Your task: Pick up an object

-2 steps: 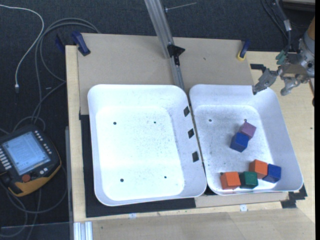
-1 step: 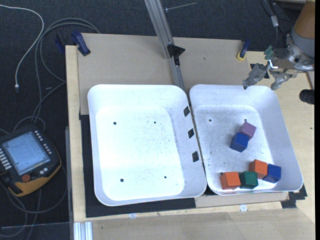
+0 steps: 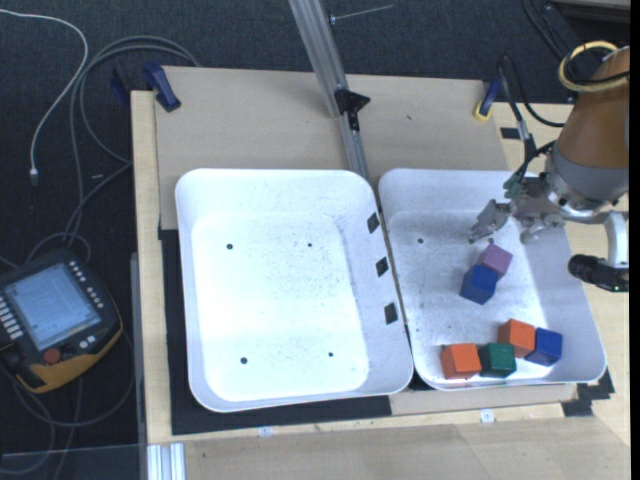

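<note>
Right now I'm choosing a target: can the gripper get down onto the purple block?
Probably yes. The gripper hovers just above and beside the purple block, whose top is uncovered. One snag: the blue block touches its lower side, so fingers may bump it.

A pale wooden bench (image 3: pixel 260 128) carries two shallow white bins side by side; the left bin (image 3: pixel 200 198) toward nine o'clock; the right bin (image 3: pixel 420 193) toward three o'clock, touching it.
</note>
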{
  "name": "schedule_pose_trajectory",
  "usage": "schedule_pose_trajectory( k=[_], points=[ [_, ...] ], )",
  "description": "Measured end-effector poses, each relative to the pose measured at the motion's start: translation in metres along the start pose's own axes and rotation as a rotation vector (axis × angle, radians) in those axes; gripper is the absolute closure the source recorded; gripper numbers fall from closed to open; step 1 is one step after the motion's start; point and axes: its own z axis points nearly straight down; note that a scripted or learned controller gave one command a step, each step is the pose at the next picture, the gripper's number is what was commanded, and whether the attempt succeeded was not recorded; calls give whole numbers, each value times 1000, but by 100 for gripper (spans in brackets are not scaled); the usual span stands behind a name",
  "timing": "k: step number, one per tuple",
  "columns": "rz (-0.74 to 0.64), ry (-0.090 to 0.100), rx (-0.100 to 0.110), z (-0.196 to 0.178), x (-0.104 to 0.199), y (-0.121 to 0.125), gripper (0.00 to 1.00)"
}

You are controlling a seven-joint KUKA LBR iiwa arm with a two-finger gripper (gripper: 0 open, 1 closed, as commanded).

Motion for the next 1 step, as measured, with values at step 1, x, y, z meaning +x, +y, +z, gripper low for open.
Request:
schedule_pose_trajectory(
  k=[1],
  points=[
    [1,1,0,64,-6,-50,0]
  ],
)
